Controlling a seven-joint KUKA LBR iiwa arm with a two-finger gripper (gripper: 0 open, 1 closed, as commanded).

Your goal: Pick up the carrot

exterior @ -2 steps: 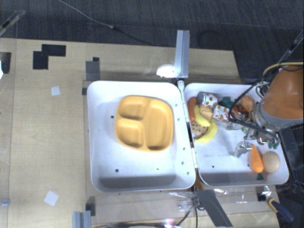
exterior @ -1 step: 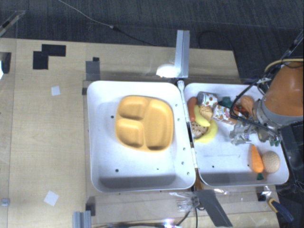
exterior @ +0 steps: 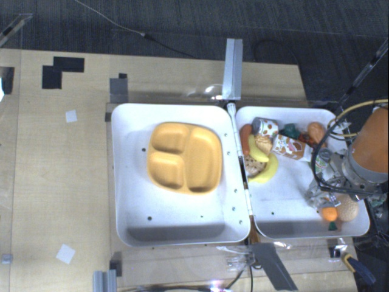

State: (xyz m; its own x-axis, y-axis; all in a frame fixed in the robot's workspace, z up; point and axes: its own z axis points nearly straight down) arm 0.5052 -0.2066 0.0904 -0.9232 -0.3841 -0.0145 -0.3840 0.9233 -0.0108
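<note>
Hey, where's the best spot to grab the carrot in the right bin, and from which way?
Judging by its pose, grip the carrot across its orange body, coming straight down. It lies near the right bin's front right corner, hard against a tan ball on its right, so the bin's open floor to its left gives the pincer more room.

A pale wooden benchtop (exterior: pixel 55 181) spreads to the left of the two bins, marked with black angular shapes (exterior: pixel 61 70) near its far edge and small pale square tags (exterior: pixel 72 116). Beyond the bench's far edge lies dark grey carpeted floor (exterior: pixel 182 11), crossed by a thin pale cable (exterior: pixel 97 12). A grey metal upright post (exterior: pixel 233 69) stands at the bench's far side.
</note>
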